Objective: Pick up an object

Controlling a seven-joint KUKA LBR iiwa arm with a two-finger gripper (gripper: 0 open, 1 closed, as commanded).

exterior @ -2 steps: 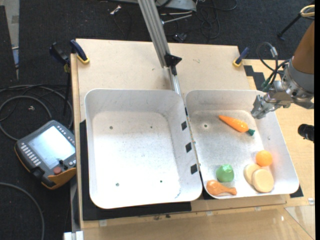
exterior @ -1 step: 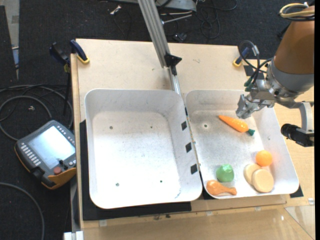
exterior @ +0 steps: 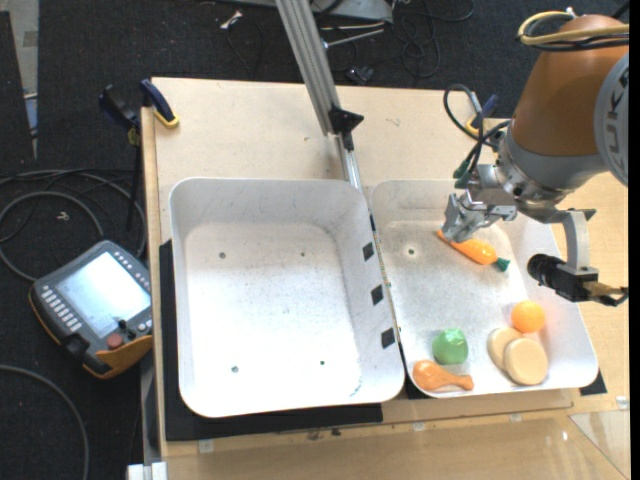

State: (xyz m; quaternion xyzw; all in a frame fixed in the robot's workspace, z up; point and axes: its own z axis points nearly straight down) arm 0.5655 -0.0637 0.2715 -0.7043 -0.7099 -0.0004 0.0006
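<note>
Arm reaches in from 3 o'clock; claw (exterior: 462, 224) low over right bin (exterior: 420, 200), tips at the left end of the carrot (exterior: 470, 249), which lies near the bin's middle, slanted toward 4 o'clock; whether the claw is released or clenched cannot be told from this angle; carrot looks like the pick target. Green ball (exterior: 450, 346), orange ball (exterior: 528, 316), tan bun (exterior: 524, 359) and orange gourd (exterior: 440, 375) cluster at 5 o'clock, well apart, so approach looks uncluttered; left bin (exterior: 200, 200) beside.
</note>
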